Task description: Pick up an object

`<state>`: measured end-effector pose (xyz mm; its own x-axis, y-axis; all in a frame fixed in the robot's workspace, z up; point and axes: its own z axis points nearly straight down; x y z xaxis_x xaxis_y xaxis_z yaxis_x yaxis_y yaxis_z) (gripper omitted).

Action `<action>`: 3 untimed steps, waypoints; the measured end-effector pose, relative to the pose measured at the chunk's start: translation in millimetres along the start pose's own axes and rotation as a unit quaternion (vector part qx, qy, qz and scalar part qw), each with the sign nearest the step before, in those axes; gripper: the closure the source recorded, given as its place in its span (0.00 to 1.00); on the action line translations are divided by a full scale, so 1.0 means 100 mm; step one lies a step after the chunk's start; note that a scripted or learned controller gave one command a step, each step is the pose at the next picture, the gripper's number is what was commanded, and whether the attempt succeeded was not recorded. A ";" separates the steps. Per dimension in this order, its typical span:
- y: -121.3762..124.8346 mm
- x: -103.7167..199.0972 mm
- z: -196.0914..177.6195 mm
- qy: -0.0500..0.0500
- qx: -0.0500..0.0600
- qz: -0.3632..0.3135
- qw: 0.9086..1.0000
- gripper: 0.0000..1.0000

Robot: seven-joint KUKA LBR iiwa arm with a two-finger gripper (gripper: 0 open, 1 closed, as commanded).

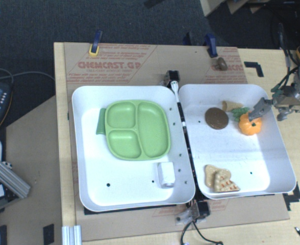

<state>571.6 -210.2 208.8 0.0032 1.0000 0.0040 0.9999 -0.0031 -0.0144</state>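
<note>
The right bin (272, 157) holds an orange toy fruit (249, 126) with a green leaf, a brown round disc (217, 118), a small tan piece (232, 106) and a waffle-like cracker (221, 179). My gripper (271, 111) reaches in over the right bin's far right corner. It is open: one grey finger (260, 108) ends just above the orange fruit, and the other sits near the bin's right rim. Nothing lies between the fingers.
The left bin (86, 152) holds a green divided plate (138, 129) lying on a green cloth, and a small white block (166, 174) near its front right. Clamps and a black hinge sit along the cardboard bench behind the bins.
</note>
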 end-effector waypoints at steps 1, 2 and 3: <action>0.03 0.00 -0.08 -0.002 -0.007 -0.002 1.000 0.00; 0.06 0.06 0.36 -0.001 -0.005 -0.003 1.000 0.00; 0.00 0.13 0.84 -0.001 -0.005 -0.002 1.000 0.00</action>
<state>570.3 -197.1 124.6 -0.0009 1.0000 0.0024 1.0000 0.0009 -0.0050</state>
